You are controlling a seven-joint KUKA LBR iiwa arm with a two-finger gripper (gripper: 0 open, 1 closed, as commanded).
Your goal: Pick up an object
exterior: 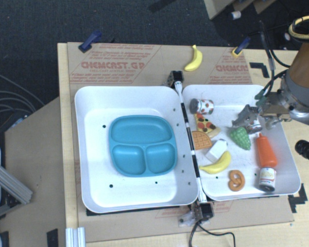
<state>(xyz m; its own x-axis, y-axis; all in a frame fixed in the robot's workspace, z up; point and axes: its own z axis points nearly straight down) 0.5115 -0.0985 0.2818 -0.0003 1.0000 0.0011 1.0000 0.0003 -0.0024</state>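
Note:
The right bin holds several toy foods: a green leafy piece, an orange bottle, a yellow banana, a pretzel, a waffle, a pizza slice, a white block and a spotted can. My gripper reaches in from the right. It sits just behind and above the green piece, close to the bottle's cap. Nothing visibly hangs from it.
The left bin holds a blue divided plate. A second banana lies on the bench behind the bins. Blue clamps sit at the bench's back edge. Cables trail at the far right.

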